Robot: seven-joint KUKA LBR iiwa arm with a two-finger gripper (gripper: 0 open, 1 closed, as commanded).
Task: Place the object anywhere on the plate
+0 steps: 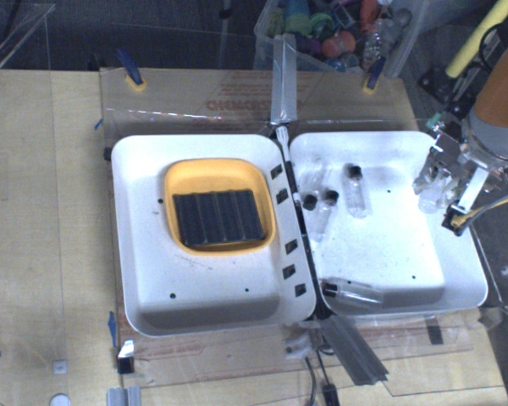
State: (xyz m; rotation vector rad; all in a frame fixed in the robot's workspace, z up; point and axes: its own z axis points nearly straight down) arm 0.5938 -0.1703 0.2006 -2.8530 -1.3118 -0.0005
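Note:
A yellow plate (218,174) with a dark ridged insert (218,217) lies in the left bin (144,294). Several clear vials with black caps lie in the right bin (406,260). One vial (356,194) is near the bin's middle, two (320,203) lie by the divider, and another (354,292) rests at the front edge. My gripper (447,191) hangs over the right bin's far right side. A clear, glassy shape (428,184) sits right against it, and whether it is held is unclear.
A taped divider (289,227) with black marks separates the two bins. A clear tub of colourful toys (339,15) stands behind the bins. Blue clamps (134,74) hold a plastic sheet at the back. Cables hang at the gripper's right.

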